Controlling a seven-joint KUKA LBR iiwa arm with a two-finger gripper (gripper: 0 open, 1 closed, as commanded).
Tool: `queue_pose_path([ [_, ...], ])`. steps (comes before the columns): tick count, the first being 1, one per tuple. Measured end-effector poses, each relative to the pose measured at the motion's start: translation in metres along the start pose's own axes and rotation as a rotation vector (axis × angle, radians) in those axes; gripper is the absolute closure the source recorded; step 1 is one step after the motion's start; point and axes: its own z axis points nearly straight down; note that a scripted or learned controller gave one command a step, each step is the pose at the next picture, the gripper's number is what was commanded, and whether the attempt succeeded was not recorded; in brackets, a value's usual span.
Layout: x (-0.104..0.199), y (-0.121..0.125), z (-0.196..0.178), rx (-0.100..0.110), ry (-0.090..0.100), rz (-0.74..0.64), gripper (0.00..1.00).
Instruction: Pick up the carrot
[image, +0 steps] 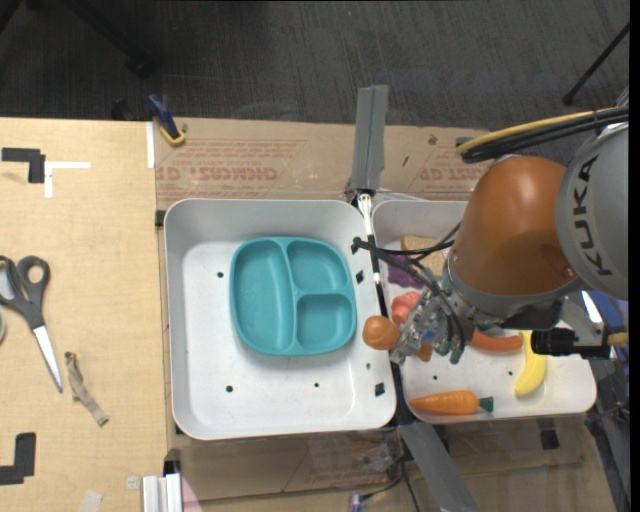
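Camera view from overhead: the carrot (445, 403) lies flat along the near wall of the right bin (560, 402), its green end toward the banana (530, 372). The gripper (418, 340) hangs over that bin's left side, close to the divider, beside an orange ball (379, 332); I can't tell how it's set. In the left bin (190, 330), the teal plate (293, 296) leaves bare floor around it.
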Motion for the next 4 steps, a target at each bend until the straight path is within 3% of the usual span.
queue_pose_path([
  [1,-0.023,-0.039,0.0,-0.001,-0.002,0.196,1.0],
  [2,-0.068,-0.114,-0.081,0.0,-0.002,0.665,1.0],
  [3,-0.1,-0.167,-0.138,0.0,-0.003,0.711,1.0],
  [4,-0.12,-0.2,-0.046,0.0,-0.001,0.407,1.0],
])
